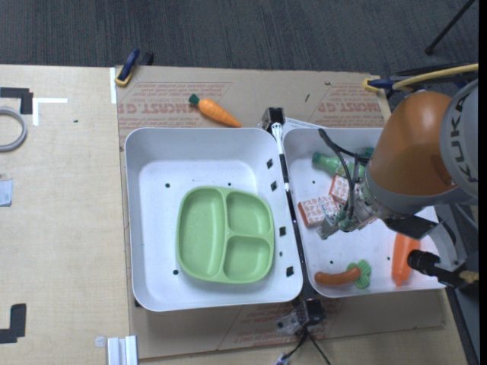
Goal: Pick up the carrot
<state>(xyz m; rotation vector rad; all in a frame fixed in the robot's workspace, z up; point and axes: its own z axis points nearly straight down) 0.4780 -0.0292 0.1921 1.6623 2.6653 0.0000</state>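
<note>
Well, my pincer (pixel 336 225) hangs over the middle of the right bin (pixel 327 258), and I cannot tell how far it is open; nothing visible sits in it.

The carrot (pixel 337 277) I judge nearest lies just below the pincer in the view, close to the bin's near wall. It is reddish-orange and lies on its side. Its long axis runs almost straight across the view, with the green tuft at the end away from the left bin (pixel 138 204). I think the coming move is a short shift toward that near wall and then a descent, with the pincer turned to close across the carrot's narrow width.

A second carrot (pixel 216 112) lies well apart from the pincer, up and to the left. It rests on the cardboard (pixel 342 101) outside both bins, slanted, with its green end farther away.

Below and to the right of the pincer is an orange piece (pixel 400 260), standing roughly up-and-down in the view and partly hidden by my arm (pixel 415 154). It may be a third carrot.

Just beside the pincer on the left is a red-and-white packet (pixel 313 211). A green toy (pixel 327 160) lies above it. Far left of the pincer, a green divided plate (pixel 225 235) sits in the left bin. The near wall could crowd my descent.
</note>
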